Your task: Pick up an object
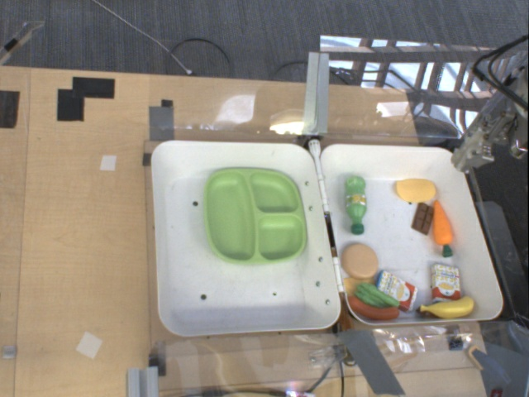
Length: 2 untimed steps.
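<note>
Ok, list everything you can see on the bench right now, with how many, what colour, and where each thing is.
Bins: 2, white, side by side on the bench.
Divided plate: 1, light green, middle of the left bin.
Bottle: 1, green, upper left of the right bin.
Yellow oval food: 1, upper right of the right bin.
Chocolate bar: 1, brown, below the yellow oval.
Carrot: 1, orange, beside the chocolate bar.
Round bun: 1, tan, lower left of the right bin.
Hot dog: 1, red, front left corner.
Small cartons: 2, white with red, near the front edge.
Banana: 1, yellow, front right corner.
End effector: 1, grey, above the right bin's far right corner.
</note>
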Each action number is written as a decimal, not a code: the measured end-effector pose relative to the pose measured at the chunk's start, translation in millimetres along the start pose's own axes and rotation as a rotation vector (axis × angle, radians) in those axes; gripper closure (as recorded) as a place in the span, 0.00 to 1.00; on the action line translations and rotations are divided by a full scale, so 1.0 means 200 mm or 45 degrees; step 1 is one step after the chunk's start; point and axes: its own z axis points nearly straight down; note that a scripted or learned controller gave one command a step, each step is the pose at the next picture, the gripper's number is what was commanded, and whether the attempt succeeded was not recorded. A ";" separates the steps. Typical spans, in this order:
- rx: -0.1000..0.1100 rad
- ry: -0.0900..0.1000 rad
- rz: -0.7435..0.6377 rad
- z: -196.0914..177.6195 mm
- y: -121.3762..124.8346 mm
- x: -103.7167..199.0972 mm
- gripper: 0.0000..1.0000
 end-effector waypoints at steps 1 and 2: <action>-0.001 0.012 0.000 0.03 0.00 0.01 0.00; -0.003 0.025 0.021 0.52 0.05 -0.17 0.00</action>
